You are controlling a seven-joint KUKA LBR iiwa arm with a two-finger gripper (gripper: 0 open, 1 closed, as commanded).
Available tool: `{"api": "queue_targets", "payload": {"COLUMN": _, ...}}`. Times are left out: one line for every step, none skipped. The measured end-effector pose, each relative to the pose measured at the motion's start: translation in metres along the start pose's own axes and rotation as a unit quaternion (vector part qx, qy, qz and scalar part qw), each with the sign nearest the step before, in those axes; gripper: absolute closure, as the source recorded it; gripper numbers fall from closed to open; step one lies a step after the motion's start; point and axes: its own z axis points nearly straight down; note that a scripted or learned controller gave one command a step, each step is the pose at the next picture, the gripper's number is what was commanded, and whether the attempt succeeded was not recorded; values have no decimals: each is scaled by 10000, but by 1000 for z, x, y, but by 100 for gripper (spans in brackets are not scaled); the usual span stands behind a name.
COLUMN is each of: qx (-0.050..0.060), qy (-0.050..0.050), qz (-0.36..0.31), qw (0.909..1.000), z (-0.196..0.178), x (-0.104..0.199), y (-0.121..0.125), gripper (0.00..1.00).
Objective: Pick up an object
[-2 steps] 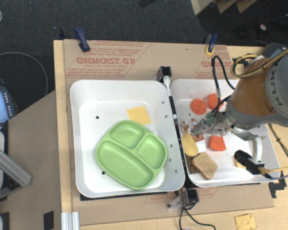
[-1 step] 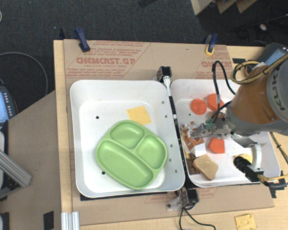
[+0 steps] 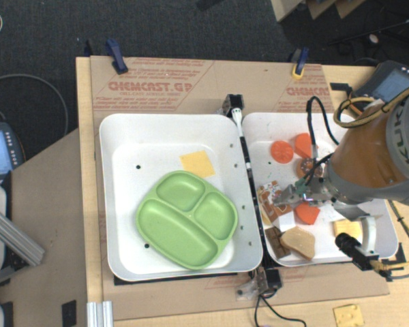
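We see the tool point(image 3: 281, 197) low in the right bin point(image 3: 388, 247) among food pieces; its state we cannot tell

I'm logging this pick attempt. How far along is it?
Done: the arm has reached into the right bin, and its claw sits low among the toy food, near the brown pieces and the orange piece. In hand: nothing visibly between the fingers, whose state is unclear. Left: grip one item and lift it. The green divided plate lies in the left bin.
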Motion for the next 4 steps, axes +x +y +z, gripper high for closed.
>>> {"api": "queue_targets", "payload": {"qx": -23, "qy": 31, "qz": -32, "qw": 10000, "z": -13, "x": 4, "y": 4, "gripper": 100}}
{"api": "queue_targets", "payload": {"qx": -20, "qy": 24, "qz": -26, "qw": 10000, "z": -12, "x": 3, "y": 3, "gripper": 0}}
{"api": "queue_targets", "payload": {"qx": 247, "qy": 59, "qz": -51, "qw": 9997, "z": 4, "x": 0, "y": 71, "gripper": 0}}
{"api": "queue_targets", "payload": {"qx": 130, "qy": 28, "qz": -19, "qw": 9999, "z": 10, "x": -39, "y": 151, "gripper": 0}}
